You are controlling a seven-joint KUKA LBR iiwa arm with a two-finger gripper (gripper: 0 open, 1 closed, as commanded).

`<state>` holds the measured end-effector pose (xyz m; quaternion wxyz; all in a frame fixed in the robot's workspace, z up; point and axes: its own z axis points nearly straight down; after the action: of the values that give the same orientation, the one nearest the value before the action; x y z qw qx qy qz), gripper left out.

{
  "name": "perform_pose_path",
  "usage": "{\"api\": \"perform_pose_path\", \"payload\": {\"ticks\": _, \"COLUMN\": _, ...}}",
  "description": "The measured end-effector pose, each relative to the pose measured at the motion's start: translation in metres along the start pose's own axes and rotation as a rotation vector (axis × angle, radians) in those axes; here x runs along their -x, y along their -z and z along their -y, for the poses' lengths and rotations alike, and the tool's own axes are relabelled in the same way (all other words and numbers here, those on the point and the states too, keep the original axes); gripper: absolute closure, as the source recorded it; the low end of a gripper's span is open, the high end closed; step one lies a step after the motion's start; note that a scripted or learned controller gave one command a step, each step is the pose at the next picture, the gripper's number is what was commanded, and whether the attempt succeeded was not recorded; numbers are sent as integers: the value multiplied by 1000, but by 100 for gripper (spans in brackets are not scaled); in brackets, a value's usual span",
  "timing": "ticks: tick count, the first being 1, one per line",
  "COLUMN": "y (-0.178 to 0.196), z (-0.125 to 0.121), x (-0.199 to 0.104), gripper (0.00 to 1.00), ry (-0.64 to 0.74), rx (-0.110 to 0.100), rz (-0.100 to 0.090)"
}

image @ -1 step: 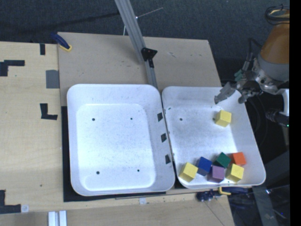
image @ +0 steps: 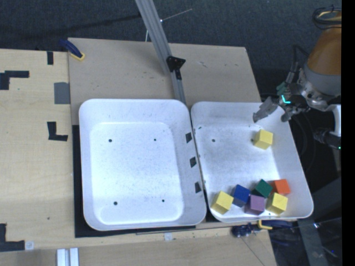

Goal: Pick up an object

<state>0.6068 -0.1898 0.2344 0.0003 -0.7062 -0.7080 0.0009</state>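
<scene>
A lone yellow cube (image: 263, 138) lies in the upper right part of the right bin (image: 222, 148). Along that bin's near edge sits a cluster: a yellow cube (image: 223, 201), a blue cube (image: 241, 194), a purple cube (image: 257, 203), a green cube (image: 263, 188), an orange cube (image: 282, 187) and another yellow cube (image: 278, 203). My gripper (image: 273, 111) hangs over the bin's far right corner, just above and behind the lone yellow cube. Its fingers stand open with nothing between them.
The left bin (image: 133, 159) lies beside the right one. A slanted metal pole (image: 158, 32) runs down to the gap between the bins at the back. A small blue and yellow tool (image: 72, 49) rests at the bench's far left.
</scene>
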Motion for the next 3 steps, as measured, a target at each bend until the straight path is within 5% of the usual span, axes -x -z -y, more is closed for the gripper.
{"api": "perform_pose_path", "payload": {"ticks": 2, "y": -111, "z": -6, "x": 8, "gripper": 0, "ry": -1, "rx": 4, "rz": 4}}
{"api": "perform_pose_path", "payload": {"ticks": 3, "y": -117, "z": -11, "x": 10, "gripper": 0, "ry": -1, "rx": 19, "rz": 8}}
